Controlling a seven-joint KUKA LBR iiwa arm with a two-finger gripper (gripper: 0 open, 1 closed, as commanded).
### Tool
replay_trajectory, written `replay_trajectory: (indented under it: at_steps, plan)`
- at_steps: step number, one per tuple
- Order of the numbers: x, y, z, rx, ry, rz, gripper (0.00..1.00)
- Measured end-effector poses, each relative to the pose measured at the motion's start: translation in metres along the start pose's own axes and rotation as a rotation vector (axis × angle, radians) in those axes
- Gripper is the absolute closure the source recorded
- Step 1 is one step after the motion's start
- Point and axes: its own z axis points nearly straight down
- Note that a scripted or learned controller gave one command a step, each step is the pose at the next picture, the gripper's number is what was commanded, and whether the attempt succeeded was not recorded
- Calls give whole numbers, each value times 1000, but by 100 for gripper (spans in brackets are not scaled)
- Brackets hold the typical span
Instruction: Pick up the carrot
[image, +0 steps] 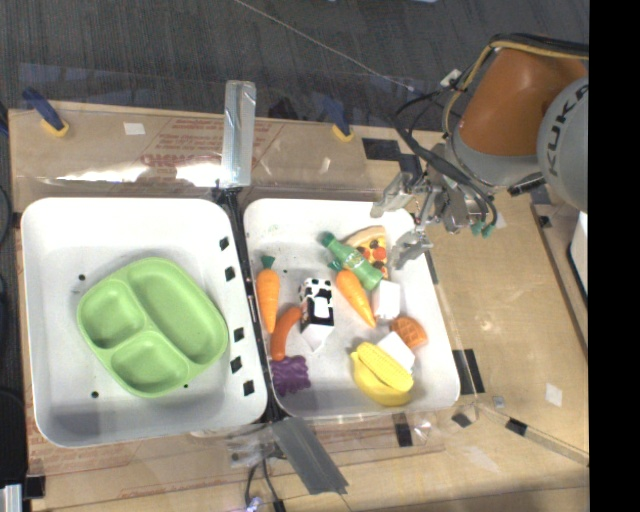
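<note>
- The right-hand white bin (440, 330) holds two toy carrots: one (268, 297) lies along the left wall, its green top toward the far end and its tip toward the near end; the other (354, 294) lies near the middle, slanting, with its green top (345, 252) against a pizza slice (370, 240).
- By their look both carrots are moulded plastic, so I judge them light, stiff and rather slick; neither should crush, but a tapered body can squirt out of a pinch.
- The best hold is probably across the thick upper half of the orange body, below the green top. The left carrot is touched only by a reddish sausage (285, 332) at its tip, though the bin wall crowds it. The middle one has a white block (387, 298) just beside it.
- The tool (432, 212) hangs over the far right corner of that bin, well apart from both carrots; I cannot tell whether it is apart or together, and nothing is seen in it.
- Count: two carrots, two white bins, one green divided plate (152, 325) in the left bin (60, 230), one banana (381, 373), one bunch of purple grapes (291, 374), one black-and-white carton (318, 301).
</note>
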Motion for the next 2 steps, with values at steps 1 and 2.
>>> replay_trajectory:
  at_steps: [1,2]
  plan:
    - [97,-4,140,0,0,-123,0]
    - [94,-1,128,1,-4,-134,100]
